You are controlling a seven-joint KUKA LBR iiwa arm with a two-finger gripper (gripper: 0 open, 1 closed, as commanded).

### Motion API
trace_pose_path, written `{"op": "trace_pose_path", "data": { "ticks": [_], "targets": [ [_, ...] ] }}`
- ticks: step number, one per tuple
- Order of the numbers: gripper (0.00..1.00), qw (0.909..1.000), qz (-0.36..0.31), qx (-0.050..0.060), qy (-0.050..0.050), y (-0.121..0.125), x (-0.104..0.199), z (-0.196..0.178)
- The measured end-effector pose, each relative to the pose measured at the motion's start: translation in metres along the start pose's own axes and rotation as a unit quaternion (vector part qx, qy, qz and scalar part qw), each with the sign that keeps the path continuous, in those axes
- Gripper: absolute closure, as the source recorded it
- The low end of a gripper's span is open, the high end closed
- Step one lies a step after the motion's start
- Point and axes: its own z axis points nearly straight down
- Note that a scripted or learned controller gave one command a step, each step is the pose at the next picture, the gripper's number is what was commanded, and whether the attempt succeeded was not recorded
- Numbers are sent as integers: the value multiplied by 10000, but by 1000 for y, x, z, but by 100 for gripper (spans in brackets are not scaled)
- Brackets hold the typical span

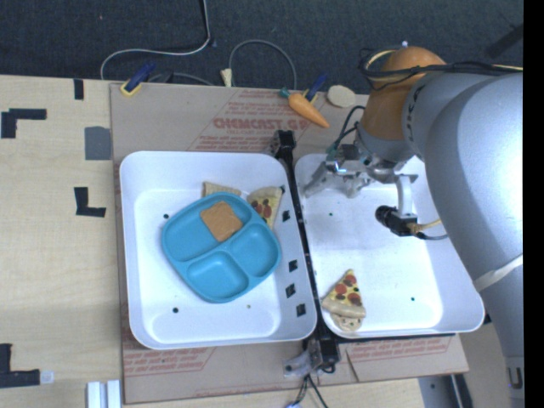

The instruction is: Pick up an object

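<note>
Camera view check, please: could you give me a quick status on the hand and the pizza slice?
Hand over right bin's far end, nothing visibly held. Pizza slice lies near front edge, apart from it. Path between looks clear.

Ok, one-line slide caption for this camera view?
KUKA arm's end effector hovers at the right bin's far end; pizza slice lies near; blue tray with toast fills the left bin.

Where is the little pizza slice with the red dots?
The pizza slice lies in the right bin, near its front left corner, close to the divider between the two bins. The gripper is at the far end of that same bin.
</note>
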Motion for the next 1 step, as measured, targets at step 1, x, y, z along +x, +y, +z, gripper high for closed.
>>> {"op": "trace_pose_path", "data": {
  "ticks": [1],
  "targets": [
    [0,10000,4,-3,19,0,-3,0]
  ]
}}
